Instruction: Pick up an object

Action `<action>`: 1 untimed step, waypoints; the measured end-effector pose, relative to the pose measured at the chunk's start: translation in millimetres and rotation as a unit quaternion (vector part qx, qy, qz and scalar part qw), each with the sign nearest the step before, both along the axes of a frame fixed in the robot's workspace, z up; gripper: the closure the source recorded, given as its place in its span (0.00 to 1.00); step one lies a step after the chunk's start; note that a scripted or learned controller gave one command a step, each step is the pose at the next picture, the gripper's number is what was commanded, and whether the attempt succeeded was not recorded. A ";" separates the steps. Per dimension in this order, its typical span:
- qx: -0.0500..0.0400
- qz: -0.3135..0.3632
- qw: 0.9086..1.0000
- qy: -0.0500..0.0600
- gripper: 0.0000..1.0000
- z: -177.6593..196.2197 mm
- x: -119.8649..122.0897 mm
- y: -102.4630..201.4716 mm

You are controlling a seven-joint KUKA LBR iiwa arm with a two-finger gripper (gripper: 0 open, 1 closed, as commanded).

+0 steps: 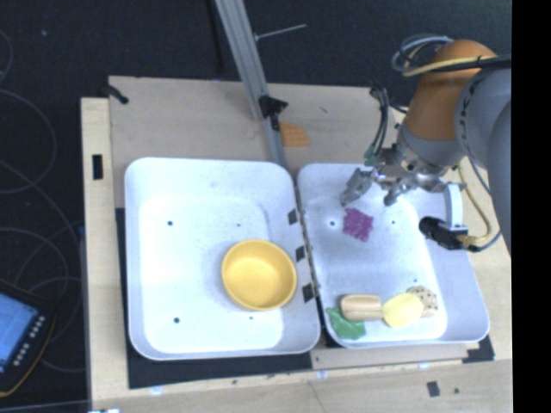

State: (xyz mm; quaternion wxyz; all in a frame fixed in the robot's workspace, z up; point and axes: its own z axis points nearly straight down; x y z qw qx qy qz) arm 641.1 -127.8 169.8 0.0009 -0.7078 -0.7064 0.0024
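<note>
Open and empty, the claw (372,188) hovers just above the purple block (358,224); the pick is not yet made.

My arm comes in from right of view, grey link at edge, orange band above wrist. Wrist angled down-left. My gripper (372,191) hangs w/ two fingers (354,188) spread wide apart, tips pointing down & slightly toward camera. Nothing between fingers. Cables loop over top of wrist & down its right side.
</note>
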 end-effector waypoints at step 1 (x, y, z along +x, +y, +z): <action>0.000 -0.001 1.000 -0.001 0.00 -43.0 3.2 -1.0</action>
